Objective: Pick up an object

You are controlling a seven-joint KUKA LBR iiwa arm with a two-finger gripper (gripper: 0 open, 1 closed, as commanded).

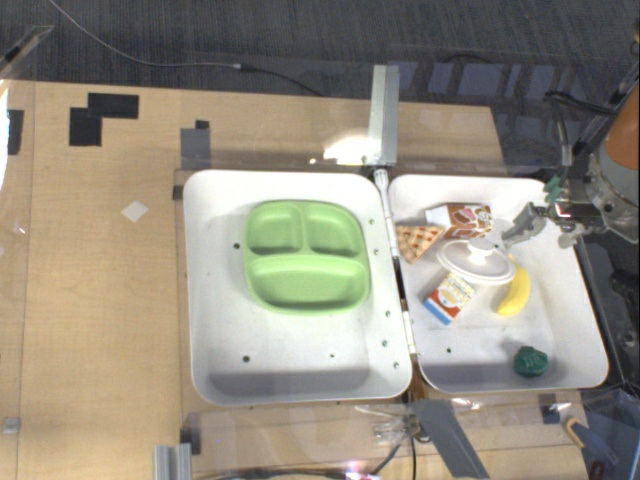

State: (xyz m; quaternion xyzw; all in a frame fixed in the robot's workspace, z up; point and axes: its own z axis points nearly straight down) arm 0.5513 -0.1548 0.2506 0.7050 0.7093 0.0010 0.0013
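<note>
The gripper [540,218] hangs over the right bin's [590,348] right edge; whether its jaws are apart cannot be told. A banana [515,293] lies nearby.

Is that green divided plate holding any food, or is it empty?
Empty. The green plate lies flat in the left bin, and all three of its compartments show bare green. The food items sit in the right bin.

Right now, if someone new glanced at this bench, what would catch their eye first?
Probably the bright green three-compartment plastic plate, lying alone in the left white bin. Next, the clutter in the right white bin: a yellow banana, a white lid, a waffle slice and a dark green lump near its front corner.
</note>
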